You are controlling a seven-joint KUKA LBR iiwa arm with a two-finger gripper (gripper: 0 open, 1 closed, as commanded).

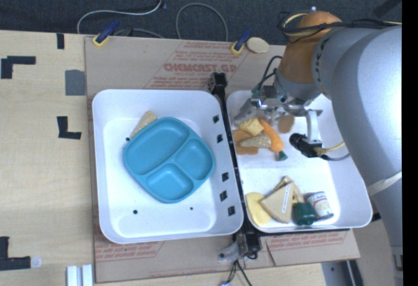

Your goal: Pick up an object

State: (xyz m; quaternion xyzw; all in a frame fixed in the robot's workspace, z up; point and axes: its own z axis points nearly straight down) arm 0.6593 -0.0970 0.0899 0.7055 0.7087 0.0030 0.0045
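My gripper hangs low over the upper left part of the right bin, with the orange band of the arm just above it. Right under and beside it lies a small heap of toy food: an orange carrot, a pale bread piece and a brown biscuit-like piece. A brown round piece sits just right of the carrot. I see nothing clearly held by the gripper.
At the right bin's front lie a sandwich wedge, a yellow slice, a green object and a small can. The left bin holds a blue divided plate with a tan wedge tucked behind it.
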